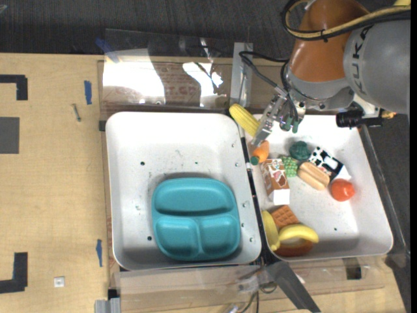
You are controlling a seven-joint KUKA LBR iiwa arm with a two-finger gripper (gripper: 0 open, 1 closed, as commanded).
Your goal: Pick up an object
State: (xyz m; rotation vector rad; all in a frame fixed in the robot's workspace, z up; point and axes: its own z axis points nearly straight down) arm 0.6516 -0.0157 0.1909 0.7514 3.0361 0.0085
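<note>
My end effector [263, 134] hangs low over the far left corner of the right-hand bin [366, 222], tilted down toward the wall that this bin shares with its neighbour. From this angle I cannot tell whether it is open or closed, and I see nothing held in it.

The closest things to it are a yellow corn cob [242, 117], lying slantwise on the rim where the two bins meet, just beside the tip, and a small orange carrot [260, 152] just below the tip, against that same wall.

Around them the bin is crowded. A small carton [276, 177] lies just beyond the carrot, with a dark green piece [300, 150] and a black-and-white thing [324, 160] near it toward the middle. A hot dog [313, 175] lies between the carton and a red-orange ball [343, 190]. At the near left corner a brown waffle-like piece [283, 214] and a banana [298, 233] lie touching, the banana resting on something red [294, 247]; a second yellow piece [268, 227] hugs the wall.

The left-hand bin [130, 168] holds one teal divided tray [195, 217], well apart from me, and both bins sit on the brown desk [45, 175]
</note>
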